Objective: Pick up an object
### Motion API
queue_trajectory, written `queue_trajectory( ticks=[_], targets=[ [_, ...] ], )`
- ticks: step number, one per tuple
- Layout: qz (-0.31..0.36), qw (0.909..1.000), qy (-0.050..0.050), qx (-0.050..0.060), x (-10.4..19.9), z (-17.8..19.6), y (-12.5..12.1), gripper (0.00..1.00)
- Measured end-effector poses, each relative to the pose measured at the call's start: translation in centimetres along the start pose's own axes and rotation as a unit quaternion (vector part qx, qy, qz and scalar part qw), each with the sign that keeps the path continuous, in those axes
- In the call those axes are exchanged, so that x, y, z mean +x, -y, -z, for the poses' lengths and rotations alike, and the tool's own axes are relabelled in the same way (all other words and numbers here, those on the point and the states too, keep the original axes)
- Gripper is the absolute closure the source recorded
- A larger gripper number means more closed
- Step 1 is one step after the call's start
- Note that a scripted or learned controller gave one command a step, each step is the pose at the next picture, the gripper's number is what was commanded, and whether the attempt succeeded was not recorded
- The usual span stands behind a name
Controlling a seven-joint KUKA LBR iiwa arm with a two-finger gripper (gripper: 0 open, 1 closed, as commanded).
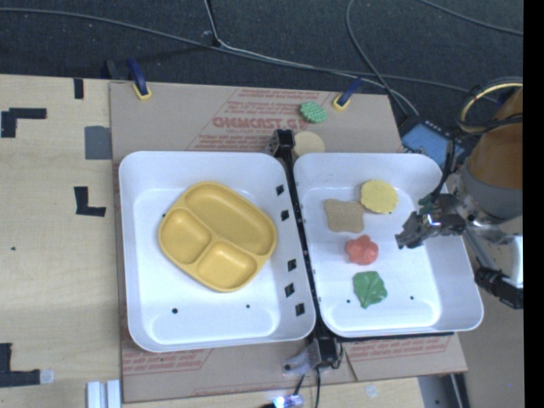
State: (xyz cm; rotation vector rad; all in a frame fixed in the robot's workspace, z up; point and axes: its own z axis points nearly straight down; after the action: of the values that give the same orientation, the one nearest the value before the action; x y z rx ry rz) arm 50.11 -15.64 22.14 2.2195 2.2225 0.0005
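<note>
- Your gripper (410, 233) hovers over the right bin's (455, 308) right side; whether its dark fingers are apart, you can't tell.
- Nearest it: lumpy red piece (362, 250), round yellow piece (378, 196), flat tan slab (344, 216), leafy green piece (369, 288).
- Left bin (140, 317): glossy yellow three-compartment plate (218, 235).

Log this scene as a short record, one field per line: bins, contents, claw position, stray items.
left bin: holds a yellow divided tray, three compartments
right bin: holds four small pieces
yellow round piece: far side of the right bin
tan piece: beside the yellow one, nearer the divider
red piece: middle of the bin
green piece: nearest the bin's front edge
claw: over the right bin's right side, nothing seen held
stray item: green patterned piece on the cardboard behind the bins
</note>
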Motion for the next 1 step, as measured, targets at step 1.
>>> queue_trajectory(
  ticks=[1],
  targets=[
    [0.003,1.0000,-0.001,0.000,5.42,0.67,-0.63,1.00]
  ],
)
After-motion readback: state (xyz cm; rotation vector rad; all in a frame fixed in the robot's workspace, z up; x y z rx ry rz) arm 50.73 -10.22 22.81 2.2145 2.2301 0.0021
